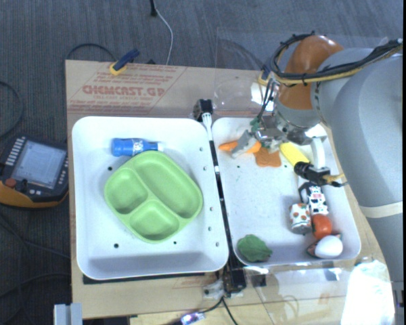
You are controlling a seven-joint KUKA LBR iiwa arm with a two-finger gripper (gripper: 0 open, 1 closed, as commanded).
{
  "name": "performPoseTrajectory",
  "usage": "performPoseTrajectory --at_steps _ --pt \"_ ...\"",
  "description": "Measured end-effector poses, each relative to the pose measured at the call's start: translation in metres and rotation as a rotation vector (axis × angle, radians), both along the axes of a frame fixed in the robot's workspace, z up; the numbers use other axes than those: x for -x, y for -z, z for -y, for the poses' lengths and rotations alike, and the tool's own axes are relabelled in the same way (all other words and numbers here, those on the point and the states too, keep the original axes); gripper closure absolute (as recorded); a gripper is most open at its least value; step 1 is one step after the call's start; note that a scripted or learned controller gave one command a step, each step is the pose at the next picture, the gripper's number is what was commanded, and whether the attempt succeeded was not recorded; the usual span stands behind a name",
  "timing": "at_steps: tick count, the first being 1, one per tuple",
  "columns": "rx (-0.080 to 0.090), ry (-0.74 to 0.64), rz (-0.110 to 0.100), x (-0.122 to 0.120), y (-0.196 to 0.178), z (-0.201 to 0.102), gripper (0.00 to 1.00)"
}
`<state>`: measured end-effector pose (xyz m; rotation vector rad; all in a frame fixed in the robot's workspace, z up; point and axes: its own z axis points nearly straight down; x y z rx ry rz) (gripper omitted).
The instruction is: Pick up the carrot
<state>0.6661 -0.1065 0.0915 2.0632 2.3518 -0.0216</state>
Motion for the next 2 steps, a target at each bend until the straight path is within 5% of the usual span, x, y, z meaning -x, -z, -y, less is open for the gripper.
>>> performPoseTrajectory --at_steps 1,2 --pt "0.011 0.000 -0.019 0.0032 -0.0065 0.0059 1.00" --pt "0.006 -0.001 -0.006 0.0008 -0.0058 0.0020 0.00"
